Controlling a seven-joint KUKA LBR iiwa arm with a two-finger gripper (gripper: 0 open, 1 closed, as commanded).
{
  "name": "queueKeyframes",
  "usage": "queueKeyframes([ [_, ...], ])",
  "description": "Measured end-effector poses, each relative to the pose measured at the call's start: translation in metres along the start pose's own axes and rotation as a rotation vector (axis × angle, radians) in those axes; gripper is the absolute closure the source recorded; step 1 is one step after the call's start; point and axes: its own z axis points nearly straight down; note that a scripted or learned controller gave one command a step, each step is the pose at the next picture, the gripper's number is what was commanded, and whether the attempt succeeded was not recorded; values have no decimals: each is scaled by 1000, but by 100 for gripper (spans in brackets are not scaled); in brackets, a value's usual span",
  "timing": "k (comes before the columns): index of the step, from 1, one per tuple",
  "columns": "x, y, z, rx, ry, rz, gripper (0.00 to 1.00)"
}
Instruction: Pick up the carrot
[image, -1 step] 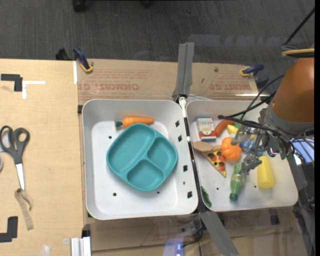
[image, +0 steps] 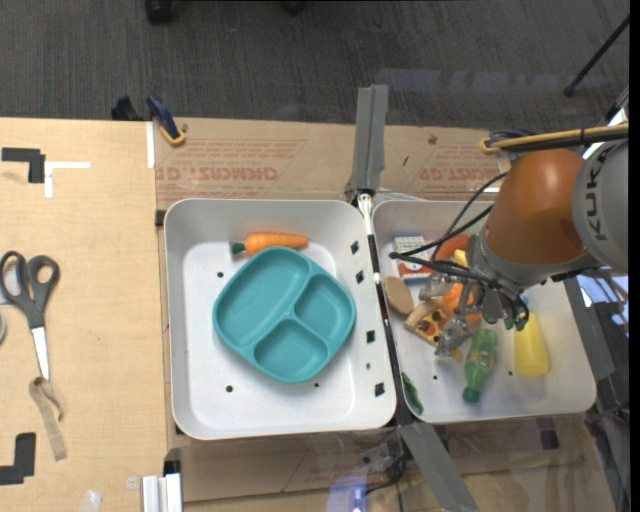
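Camera view, gripper (image: 458, 318) low among right bin (image: 570, 400) clutter, jaw state unclear, carrot (image: 276, 241) beside teal plate (image: 285, 314).

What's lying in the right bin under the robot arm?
In the right bin you can see a green bottle, a yellow piece, a pizza slice and a small box. The arm covers whatever lies beneath its wrist.

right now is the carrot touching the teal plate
Touching, as far as the camera view shows: the carrot lies against the far rim of the teal plate in the left bin, with no gap visible.
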Motion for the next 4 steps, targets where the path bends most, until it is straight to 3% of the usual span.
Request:
queueKeyframes([
  [1,-1,1,-9,0,-1,-3,100],
  [2,-28,21,-144,-1,3,55,100],
  [3,4,-41,2,-2,4,-171,100],
  [4,37,-99,1,-1,3,-5,100],
])
